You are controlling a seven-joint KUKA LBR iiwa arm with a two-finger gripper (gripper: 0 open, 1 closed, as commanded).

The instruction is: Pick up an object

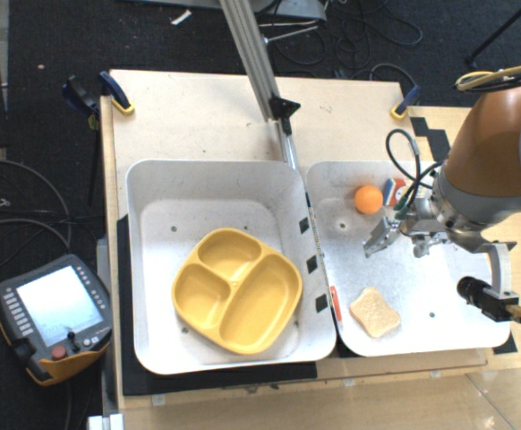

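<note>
You see two white bins: the left bin (144, 195) carries a yellow divided plate (236, 288), and the right bin (457, 325) carries an orange ball (367, 199) and a pale tan slice of bread (374, 313). A small item (393, 190) beside the ball shows red, white and blue. The arm (496, 155) over the right bin is orange-brown above a grey wrist. Your bench top (198, 115) is light beige, with the floor around it black.
</note>
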